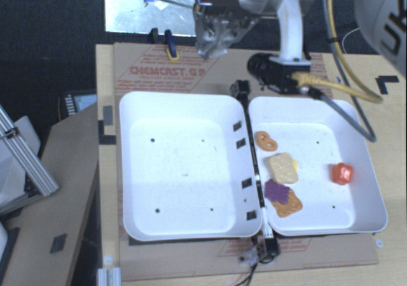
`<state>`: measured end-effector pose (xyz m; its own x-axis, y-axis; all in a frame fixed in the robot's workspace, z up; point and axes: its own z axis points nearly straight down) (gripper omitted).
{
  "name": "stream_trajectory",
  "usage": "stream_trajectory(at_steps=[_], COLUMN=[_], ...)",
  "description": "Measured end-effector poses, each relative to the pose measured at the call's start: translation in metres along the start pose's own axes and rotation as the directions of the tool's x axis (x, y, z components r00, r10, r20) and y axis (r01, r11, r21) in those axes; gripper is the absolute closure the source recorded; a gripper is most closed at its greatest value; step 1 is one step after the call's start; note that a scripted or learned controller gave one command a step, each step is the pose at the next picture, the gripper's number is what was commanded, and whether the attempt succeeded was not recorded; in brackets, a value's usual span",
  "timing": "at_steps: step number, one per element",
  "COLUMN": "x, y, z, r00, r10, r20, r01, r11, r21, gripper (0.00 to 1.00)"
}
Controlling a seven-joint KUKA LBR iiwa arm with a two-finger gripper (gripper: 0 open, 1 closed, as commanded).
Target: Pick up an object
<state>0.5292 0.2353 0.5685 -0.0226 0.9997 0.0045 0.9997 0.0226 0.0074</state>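
White bins: two, left bin (175,167), right bin (362,180). Right bin holds five items: one pretzel (266,142), one cracker (282,168), one purple piece (277,191), one orange waffle-like piece (289,204), one red object (341,173). Gripper (213,40) high beyond left bin's far edge, pointing down; nothing seen held.

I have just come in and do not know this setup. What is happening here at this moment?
A robot arm is set to pick up an object. Its gripper hangs high above the far edge of the bench, away from the bins. The right bin holds a pretzel, a cracker, a purple piece on an orange piece, and a red object. Nothing is picked up yet.
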Motion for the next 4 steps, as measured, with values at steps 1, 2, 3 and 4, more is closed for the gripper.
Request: stream_trajectory(at_steps=[1,2,3,4], x=[0.000,0.001,0.001,0.002], y=[0.000,0.000,0.000,0.001], z=[-0.011,-0.022,-0.033,-0.044], r00=[1.000,1.000,1.000,1.000], r10=[-0.006,-0.012,-0.018,-0.023], r20=[-0.001,-0.002,-0.004,-0.005], r01=[0.006,0.012,0.018,0.023], r11=[1.000,1.000,1.000,1.000], r21=[-0.001,-0.003,-0.005,-0.006], gripper=[1.00,1.00,1.00,1.00])
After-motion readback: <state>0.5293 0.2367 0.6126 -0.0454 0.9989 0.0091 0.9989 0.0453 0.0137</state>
